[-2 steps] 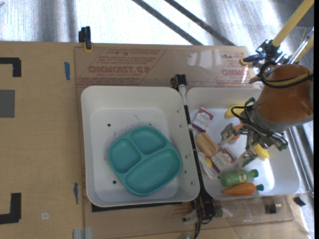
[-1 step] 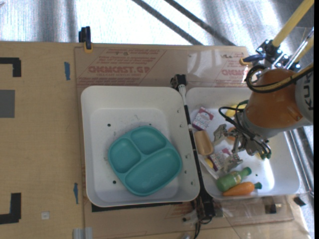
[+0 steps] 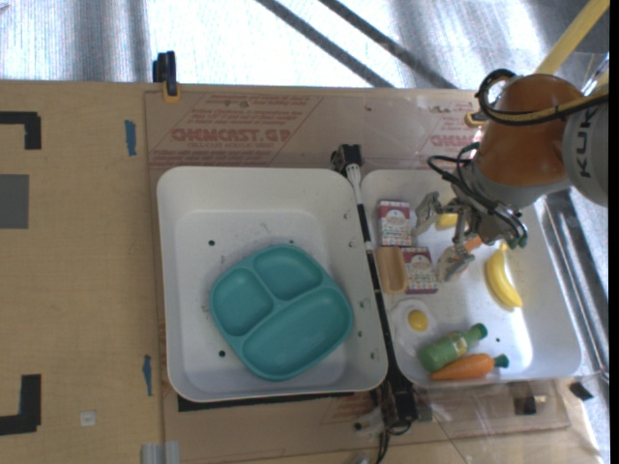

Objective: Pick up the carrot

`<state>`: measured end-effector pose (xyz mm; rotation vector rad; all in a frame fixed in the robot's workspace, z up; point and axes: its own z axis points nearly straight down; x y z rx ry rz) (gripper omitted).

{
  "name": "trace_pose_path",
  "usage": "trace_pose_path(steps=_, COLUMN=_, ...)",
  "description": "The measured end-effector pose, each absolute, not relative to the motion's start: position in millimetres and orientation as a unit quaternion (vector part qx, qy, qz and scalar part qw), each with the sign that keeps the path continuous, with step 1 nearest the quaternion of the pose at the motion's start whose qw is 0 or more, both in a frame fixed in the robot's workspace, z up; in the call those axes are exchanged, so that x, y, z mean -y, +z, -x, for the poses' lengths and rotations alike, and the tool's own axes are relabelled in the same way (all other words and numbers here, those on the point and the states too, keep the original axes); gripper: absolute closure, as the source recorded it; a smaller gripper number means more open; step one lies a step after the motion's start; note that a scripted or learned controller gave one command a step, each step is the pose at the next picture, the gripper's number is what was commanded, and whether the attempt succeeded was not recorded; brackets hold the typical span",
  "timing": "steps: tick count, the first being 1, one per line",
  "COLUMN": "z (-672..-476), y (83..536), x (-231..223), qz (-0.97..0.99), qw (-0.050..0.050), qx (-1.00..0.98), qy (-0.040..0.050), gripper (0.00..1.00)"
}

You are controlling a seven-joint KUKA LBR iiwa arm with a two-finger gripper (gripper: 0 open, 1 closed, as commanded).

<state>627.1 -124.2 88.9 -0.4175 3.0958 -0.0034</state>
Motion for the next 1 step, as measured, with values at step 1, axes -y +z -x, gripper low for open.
trace_pose_path(steps=1, z=-627.9, y=88.0, x=196.0, qz=0.069, qw=0.008, qx=-0.998, qy=-0.0019, gripper=0.00)
